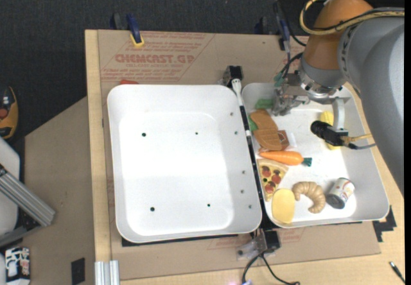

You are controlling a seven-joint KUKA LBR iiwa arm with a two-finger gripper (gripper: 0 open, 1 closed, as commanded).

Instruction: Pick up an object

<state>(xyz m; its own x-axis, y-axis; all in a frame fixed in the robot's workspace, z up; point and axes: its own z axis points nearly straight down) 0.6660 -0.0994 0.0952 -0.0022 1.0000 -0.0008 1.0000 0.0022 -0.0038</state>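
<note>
The right bin (366,203) holds several toy foods. A brown bread slice (270,138) lies near its left wall, with an orange carrot (282,157) just below it. Lower down are a pizza slice (272,176), a yellow round piece (283,205), a croissant (311,194) and a small can (340,192). A yellow piece (329,124) lies partly under a black part at the right. My gripper (282,103) hangs over the bin's upper left area, just above the bread slice. Nothing shows between its fingers.
The left bin (125,168) sits beside the right one on a brown board. A black clamp (232,75) stands at the top between the bins. The grey arm with its orange band (337,27) covers the upper right corner.
</note>
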